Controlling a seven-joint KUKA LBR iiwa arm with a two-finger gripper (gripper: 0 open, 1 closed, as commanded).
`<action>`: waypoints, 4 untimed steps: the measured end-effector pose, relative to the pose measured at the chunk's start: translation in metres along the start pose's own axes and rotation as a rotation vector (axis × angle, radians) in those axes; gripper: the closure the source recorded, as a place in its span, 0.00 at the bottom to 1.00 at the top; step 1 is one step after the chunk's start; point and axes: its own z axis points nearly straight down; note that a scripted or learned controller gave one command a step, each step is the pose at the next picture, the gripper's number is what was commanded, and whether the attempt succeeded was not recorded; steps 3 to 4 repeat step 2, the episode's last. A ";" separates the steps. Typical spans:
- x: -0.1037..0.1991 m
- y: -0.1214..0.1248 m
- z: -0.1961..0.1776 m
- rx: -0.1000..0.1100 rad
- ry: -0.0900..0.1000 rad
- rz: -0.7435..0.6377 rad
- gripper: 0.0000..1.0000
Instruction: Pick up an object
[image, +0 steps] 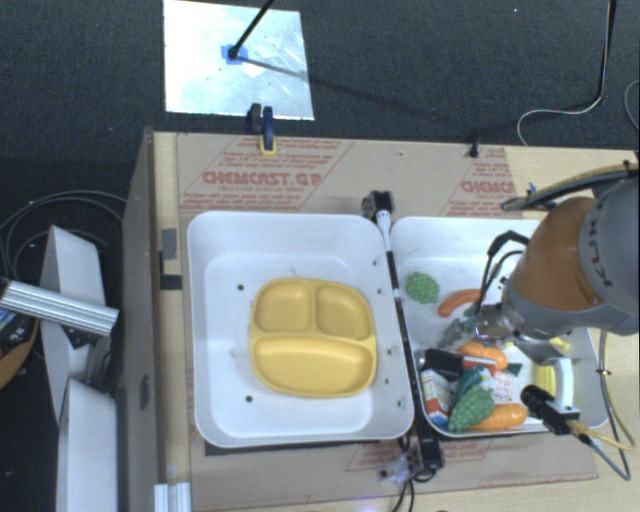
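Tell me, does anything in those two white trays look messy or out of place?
Only the right bin looks messy: toy foods lie heaped near the gripper, while a green ball sits apart. The yellow divided plate lies flat and neat.

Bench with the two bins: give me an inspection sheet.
Surface: cardboard-lined bench bearing the left bin and right bin.
Job's things: green toy, orange sausage-like piece, green cone-like toy, carrot-like piece, packet, all in the right bin.
Clutter: yellow divided tray in the left bin.
Claw: claw low over the pile; finger state unclear.
Cables: black cable at the left, thin cable top right.
Surroundings: dark floor, reflective sheet.
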 end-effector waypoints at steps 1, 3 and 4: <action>0.000 0.002 -0.011 -0.004 0.000 -0.001 1.00; 0.049 0.076 -0.101 -0.003 0.001 -0.003 1.00; 0.049 0.076 -0.101 -0.003 0.001 -0.003 1.00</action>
